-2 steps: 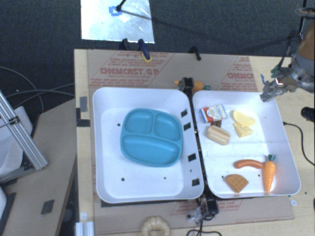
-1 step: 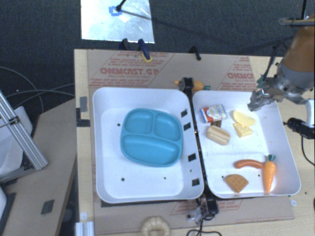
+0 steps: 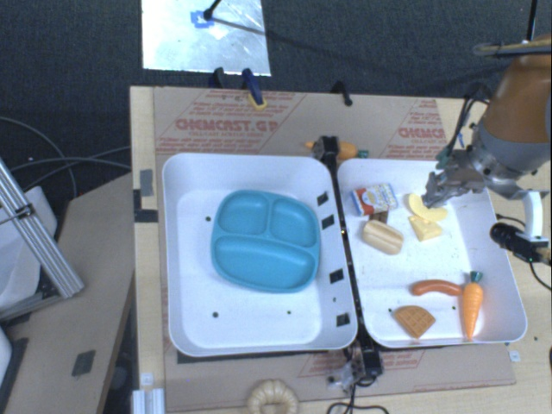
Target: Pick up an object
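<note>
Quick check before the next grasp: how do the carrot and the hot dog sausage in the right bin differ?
The carrot is orange, tapered, with a green top; the sausage is red-orange, evenly thin and slightly curved. The carrot lies lengthwise toward the bin's near edge; the sausage lies crosswise, its end by the carrot's top. Both are toy foods lying flat in the right bin.

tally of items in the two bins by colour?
Blue: 1, divided plate in the left bin
Yellow: 2, banana, cheese wedge
Orange: 2, carrot, sausage
Tan/brown: 2, bread roll, cracker
Red and white: 1, small carton
Total: 8, seven of them in the right bin
</note>
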Controlling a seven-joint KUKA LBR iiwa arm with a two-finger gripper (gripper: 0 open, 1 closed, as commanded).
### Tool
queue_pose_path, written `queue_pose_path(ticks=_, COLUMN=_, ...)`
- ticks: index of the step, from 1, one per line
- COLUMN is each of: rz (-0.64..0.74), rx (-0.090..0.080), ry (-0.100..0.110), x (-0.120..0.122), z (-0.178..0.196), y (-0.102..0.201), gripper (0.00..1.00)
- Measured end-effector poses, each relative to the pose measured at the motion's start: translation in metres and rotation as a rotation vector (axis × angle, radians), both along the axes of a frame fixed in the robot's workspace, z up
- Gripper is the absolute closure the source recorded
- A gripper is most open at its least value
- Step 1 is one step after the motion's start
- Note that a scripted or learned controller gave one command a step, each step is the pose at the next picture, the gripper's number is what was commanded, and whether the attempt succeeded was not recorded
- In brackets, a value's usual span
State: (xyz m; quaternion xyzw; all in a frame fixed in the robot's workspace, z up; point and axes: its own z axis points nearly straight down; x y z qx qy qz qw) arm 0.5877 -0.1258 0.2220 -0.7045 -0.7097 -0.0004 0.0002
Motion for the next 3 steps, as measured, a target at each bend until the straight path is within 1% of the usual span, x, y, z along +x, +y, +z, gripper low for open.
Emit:
queue_pose_path(ticks=1, rz=0.000, rx=0.001, ry=0.000, x=-0.022, z=0.010, y=0.041, gripper=1.00)
queue_pose_path(ticks=2, rz=0.001, rx=0.002, ry=0.002, x=-0.057, z=0.013, y=0.087, gripper=1.00)
queue_pose_path(ticks=3, rz=0.001, rx=0.001, ry=0.001, x=-0.074, z=0.006, y=0.127, gripper=1.00)
